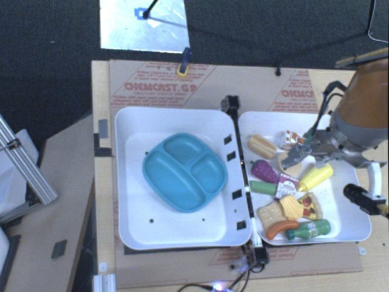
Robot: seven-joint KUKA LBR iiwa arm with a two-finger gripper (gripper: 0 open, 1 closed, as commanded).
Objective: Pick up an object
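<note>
Mustard bottle (316, 176) is lying in the right bin (358, 227), long axis running diagonally, one end pointing up-right, the other down-left toward the fries (290, 207). Arm is reaching in from the right, wrist angling down-left, gripper (296, 157) hovering just above-left of the bottle near the hot dog bun (262, 145); can't tell its state. Left bin (130, 224) is holding a blue divided plate (185, 171); both are sitting on a cardboard-covered bench (158, 84).

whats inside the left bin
A blue divided plate lies flat near the middle of the left bin, its compartments bare. Whatever sits under the plate is covered.
</note>
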